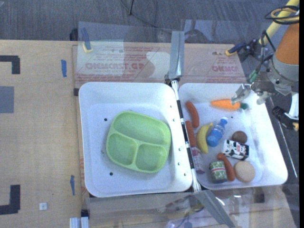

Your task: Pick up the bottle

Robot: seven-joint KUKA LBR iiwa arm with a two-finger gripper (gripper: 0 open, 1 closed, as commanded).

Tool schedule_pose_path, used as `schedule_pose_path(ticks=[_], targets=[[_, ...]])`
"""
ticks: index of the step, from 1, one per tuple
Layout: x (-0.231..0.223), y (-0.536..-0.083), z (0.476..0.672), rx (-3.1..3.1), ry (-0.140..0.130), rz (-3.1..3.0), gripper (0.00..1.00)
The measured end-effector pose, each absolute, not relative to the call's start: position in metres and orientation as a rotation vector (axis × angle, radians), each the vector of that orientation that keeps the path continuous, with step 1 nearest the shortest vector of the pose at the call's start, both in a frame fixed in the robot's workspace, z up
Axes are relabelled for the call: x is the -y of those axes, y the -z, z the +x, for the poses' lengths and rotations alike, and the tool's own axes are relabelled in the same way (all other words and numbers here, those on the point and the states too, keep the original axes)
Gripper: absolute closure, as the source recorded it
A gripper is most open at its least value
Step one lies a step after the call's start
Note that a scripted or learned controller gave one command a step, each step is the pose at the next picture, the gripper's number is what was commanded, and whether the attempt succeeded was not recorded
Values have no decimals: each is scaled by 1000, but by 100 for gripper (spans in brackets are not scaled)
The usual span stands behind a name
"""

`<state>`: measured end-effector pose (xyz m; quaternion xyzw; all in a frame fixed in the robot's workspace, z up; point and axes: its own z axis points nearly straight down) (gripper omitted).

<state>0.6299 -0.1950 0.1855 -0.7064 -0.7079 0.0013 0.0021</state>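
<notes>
Above the right bin's far edge, the end effector [250, 93] hovers, seemingly spread, away from the bottle [216, 132].

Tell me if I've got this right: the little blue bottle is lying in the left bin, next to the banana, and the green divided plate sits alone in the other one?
Not quite. The camera view shows the blue bottle lying in the right bin, beside the banana. The green divided plate is the one in the left bin, alone there.

Gripper [251, 95] low at right, fingers apparently spread.
</notes>
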Motion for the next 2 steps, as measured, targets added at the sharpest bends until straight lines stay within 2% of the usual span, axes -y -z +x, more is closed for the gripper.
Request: schedule_pose_path(ticks=[1,2], targets=[[156,-86,572,2142,2,-2300,0],[159,-93,573,2135,4,-2306,100]])
